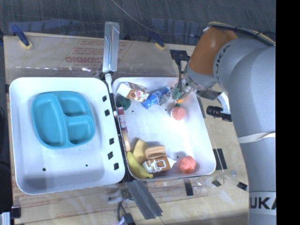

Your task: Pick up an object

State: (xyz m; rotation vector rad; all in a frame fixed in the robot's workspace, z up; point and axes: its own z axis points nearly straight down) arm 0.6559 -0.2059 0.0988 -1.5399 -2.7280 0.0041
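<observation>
Right bin (pixel 206 139): centre floor open. Obstructions: wrappers (pixel 145 96) along far wall, banana (pixel 137 165) and packets (pixel 157 159) at near wall, arm (pixel 243 78) overhanging right rim.

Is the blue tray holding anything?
Empty. The blue tray in the left bin shows three bare compartments.

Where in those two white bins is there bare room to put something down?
Right bin: the middle floor is bare, bordered by the pink fruit above and the banana and red fruit below. Its top edge and bottom edge are crowded. Left bin: bare floor below and right of the blue tray.
</observation>
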